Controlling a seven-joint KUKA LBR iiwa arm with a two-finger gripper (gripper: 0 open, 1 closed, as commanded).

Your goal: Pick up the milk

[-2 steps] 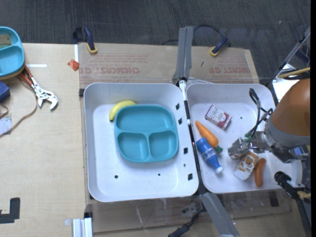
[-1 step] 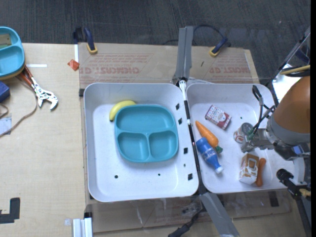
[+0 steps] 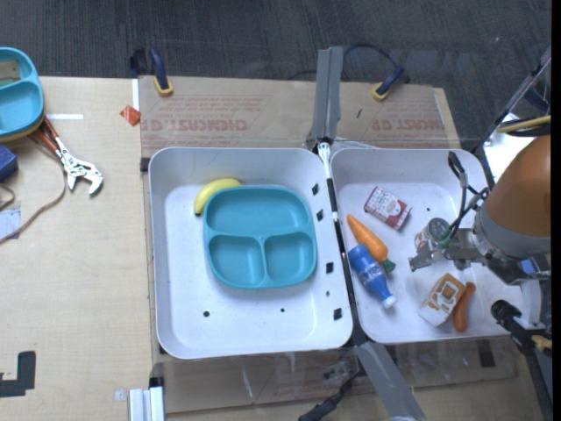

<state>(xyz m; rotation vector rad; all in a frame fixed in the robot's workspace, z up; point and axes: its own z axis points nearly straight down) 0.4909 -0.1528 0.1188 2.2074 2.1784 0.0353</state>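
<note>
Down at the front edge, the milk carton (image 3: 443, 298) lies tilted in the right bin (image 3: 412, 160), around 5 o'clock, with a sausage (image 3: 464, 306) touching its right side. Same bin: blue bottle (image 3: 372, 274) near the left wall at 8 o'clock, carrot (image 3: 367, 236) just above it, red box (image 3: 387, 208) toward 12.

Left bin (image 3: 175, 261) has a teal divided tray (image 3: 260, 236) and a banana (image 3: 213, 192) poking out at its 11 o'clock corner.

Gripper (image 3: 431, 251) hovers just above the milk at the bin's 3 o'clock side. Honestly can't tell how it's set, and I see nothing held.
</note>
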